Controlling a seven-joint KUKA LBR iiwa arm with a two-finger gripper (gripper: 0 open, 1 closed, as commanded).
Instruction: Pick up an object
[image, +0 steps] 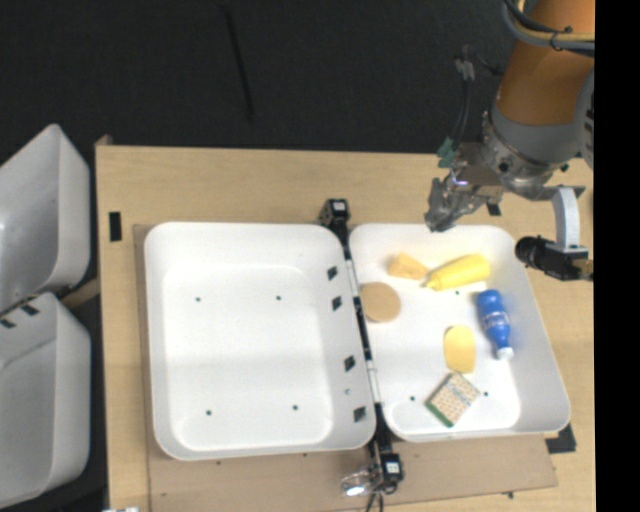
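Observation:
My gripper (443, 216) hangs above the far edge of the right bin (530, 395), with nothing seen between its fingers. Just below and to its right lies a yellow banana-shaped object (459, 271), with a yellow wedge (406, 266) beside it. A round tan disc (379, 301) sits near the bin's left wall. A blue bottle (493, 320) lies at the right, a small yellow lump (459, 348) below the middle, and a green-edged checked packet (452, 400) toward the front.
The left bin (240, 340) adjoins the right one along a central divider with black clips (351, 330). White containers (35, 300) stand off the bench at the left. A black fitting (550, 256) sticks out by the right bin's far right rim.

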